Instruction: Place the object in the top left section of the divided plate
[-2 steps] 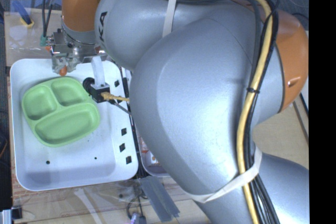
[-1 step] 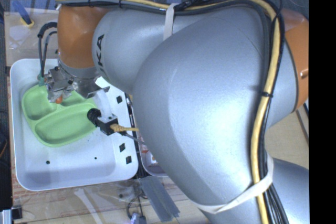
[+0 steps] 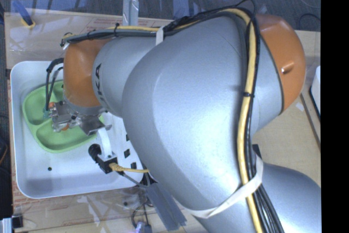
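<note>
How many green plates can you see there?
1: a light green divided plastic plate lying in the shallow white bin at left, partly covered by the grey arm; others may be hidden.

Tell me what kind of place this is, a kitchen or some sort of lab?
Most likely a robotics lab or test cell, not a kitchen: a large grey arm with cables taped along it reaches over a white bin holding a green divided plate, on a taped-up bench over carpet.

A white bin (image 3: 32, 180) sits on the wooden bench (image 3: 283, 144).
</note>
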